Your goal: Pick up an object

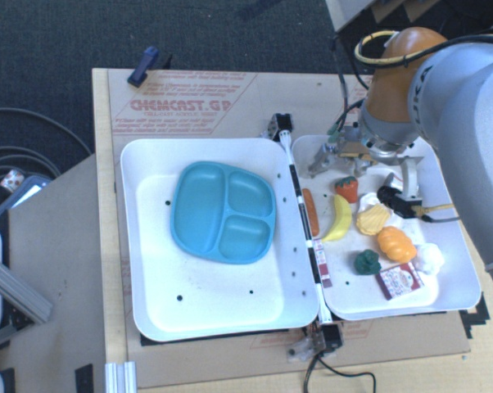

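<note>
Claw (pixel 345 164) low in right bin (pixel 459 289), far corner, beside small red strawberry-like piece (pixel 347 190); grip state cannot be told, nothing visibly held. Judgement: approach step, pick not yet made. Candidates just nearer: banana (pixel 339 219), hot dog (pixel 310 211), yellow chip-like piece (pixel 373 219), orange (pixel 395 244), green lump (pixel 366 261), red packet (pixel 399 280), print illegible. Next move needs centring over one item. Left bin (pixel 148 301) bears blue divided plate (pixel 223 212). Bench board (pixel 181 97) reads "CHEMCAST GP".
</note>
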